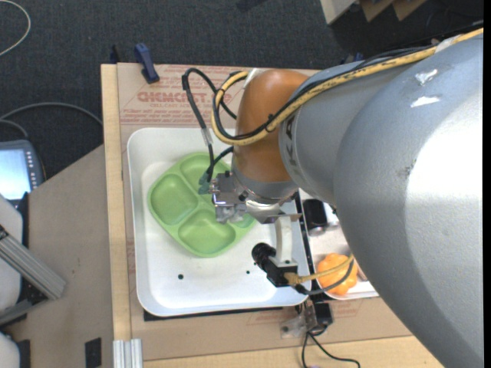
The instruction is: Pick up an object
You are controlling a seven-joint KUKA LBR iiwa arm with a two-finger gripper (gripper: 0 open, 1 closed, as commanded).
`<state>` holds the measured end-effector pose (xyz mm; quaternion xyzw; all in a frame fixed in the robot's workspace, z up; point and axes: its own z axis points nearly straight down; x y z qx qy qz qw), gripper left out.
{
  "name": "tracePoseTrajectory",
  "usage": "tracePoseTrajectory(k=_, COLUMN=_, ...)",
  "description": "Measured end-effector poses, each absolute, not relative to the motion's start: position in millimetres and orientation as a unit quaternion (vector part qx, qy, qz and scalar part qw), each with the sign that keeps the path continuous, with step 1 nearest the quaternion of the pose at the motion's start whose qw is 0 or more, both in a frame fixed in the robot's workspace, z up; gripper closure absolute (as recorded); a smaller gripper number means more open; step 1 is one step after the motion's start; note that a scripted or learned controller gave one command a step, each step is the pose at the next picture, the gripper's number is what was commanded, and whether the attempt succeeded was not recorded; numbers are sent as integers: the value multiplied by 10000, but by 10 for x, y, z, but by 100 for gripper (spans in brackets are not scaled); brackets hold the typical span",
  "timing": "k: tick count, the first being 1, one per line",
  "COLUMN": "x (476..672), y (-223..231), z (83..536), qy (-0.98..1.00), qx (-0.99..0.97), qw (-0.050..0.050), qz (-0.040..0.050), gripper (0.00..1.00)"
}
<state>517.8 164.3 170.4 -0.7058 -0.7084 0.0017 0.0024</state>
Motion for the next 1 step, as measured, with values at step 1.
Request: tracePoseTrajectory(k=1, x=5668, y=2285, z=2985, qy=-7094, qx=-7048, qw=-32, qz=-72, gripper=100)
